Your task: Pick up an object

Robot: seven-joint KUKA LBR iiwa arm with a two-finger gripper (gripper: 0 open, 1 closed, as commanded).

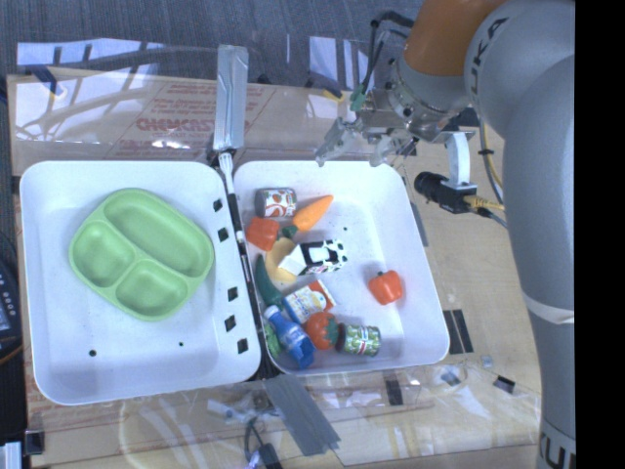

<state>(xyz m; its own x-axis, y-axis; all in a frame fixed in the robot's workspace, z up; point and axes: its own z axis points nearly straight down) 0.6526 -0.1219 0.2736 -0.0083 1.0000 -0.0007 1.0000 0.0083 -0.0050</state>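
End effector (359, 148) hovered at the right bin's (418, 262) 12 o'clock rim, fingers spread wide, holding nothing. Approach step, I'd say: orange pepper (387, 286) sat alone at 4 o'clock of the bin; next it must descend over it.

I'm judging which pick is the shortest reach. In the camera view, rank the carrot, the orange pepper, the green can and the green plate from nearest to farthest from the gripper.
From the gripper, above the right bin's far edge:
1. Carrot, far part of the right bin.
2. Orange pepper, right side of that bin.
3. Green can, near edge of that bin.
4. Green plate, in the left bin.
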